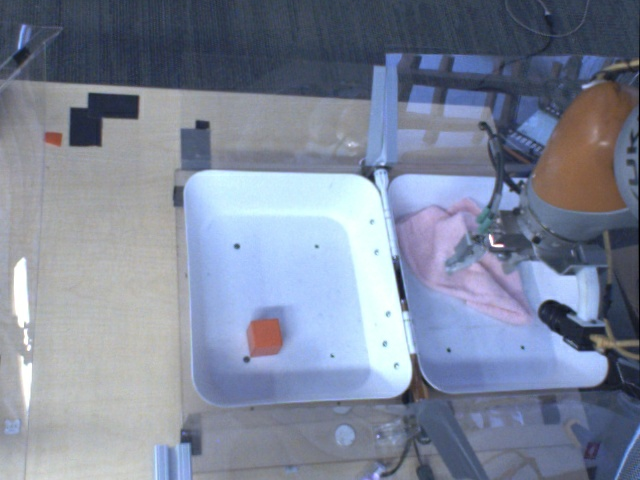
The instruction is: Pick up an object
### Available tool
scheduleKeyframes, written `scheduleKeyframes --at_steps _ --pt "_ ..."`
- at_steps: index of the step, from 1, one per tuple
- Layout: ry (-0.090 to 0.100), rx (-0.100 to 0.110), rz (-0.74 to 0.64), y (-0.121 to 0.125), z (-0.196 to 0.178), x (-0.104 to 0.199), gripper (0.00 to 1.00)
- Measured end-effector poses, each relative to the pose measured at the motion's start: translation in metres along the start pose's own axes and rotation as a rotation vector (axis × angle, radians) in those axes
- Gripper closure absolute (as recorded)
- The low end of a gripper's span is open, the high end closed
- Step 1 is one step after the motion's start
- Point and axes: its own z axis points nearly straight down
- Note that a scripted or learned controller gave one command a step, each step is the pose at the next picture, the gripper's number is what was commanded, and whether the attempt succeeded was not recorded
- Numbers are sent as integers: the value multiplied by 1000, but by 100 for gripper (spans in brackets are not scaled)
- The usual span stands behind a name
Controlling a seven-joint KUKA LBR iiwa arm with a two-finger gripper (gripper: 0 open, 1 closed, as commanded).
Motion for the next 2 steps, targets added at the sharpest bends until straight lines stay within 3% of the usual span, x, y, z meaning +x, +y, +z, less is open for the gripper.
scheduleKeyframes --at_steps 1,2 --pt "-2 -10 -38 13 107 -18 0" --pt "-6 -21 -160 10 110 -54 0"
